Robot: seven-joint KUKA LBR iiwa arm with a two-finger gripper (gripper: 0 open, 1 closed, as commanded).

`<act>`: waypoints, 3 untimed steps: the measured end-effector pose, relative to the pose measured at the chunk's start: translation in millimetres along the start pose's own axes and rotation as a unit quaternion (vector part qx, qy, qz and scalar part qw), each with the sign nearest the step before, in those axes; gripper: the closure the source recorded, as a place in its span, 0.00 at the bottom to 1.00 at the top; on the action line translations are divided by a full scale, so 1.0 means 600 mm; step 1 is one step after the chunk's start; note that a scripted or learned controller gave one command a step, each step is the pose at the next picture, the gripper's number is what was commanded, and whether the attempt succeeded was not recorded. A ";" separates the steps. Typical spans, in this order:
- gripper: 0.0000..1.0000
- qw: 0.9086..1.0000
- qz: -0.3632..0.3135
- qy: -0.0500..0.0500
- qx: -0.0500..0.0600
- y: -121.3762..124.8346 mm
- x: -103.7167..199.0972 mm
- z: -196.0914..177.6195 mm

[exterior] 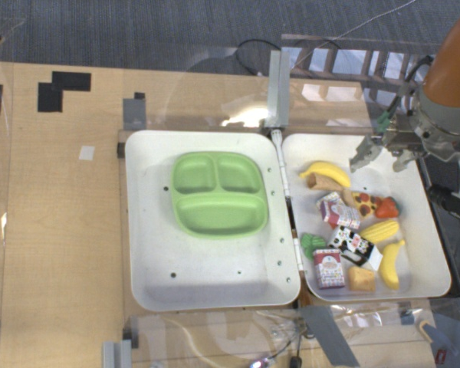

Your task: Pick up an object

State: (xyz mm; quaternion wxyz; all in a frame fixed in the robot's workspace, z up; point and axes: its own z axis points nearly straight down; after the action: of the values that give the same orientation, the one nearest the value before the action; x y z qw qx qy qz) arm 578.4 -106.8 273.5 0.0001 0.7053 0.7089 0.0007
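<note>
The right bin (425,205) holds several toy foods: a banana (327,172) at the upper left, a pizza slice (368,202), a corn cob (382,230), a second banana (391,263), small cartons (338,211) (329,268), a black and white box (354,244), a bread cube (360,279) and a green piece (312,244). My gripper (383,156) hangs over the bin's upper right part, open, with nothing between its fingers, above and to the right of the first banana.
In the left bin (149,267) lies a green three-compartment plate (218,192). A metal divider post (279,90) stands between the bins at the back. The arm's orange band (452,71) is at the far right.
</note>
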 end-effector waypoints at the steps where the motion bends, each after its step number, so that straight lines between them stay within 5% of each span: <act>1: 0.00 0.999 0.043 0.000 0.000 0.053 0.029 0.183; 2: 0.00 1.000 -0.016 -0.001 -0.003 0.130 -0.012 0.131; 3: 0.00 1.000 -0.023 0.000 -0.002 0.069 0.035 0.299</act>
State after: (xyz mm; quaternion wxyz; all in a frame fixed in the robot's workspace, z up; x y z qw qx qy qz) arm 619.9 -85.3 93.8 0.0018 0.6889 0.7248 0.0021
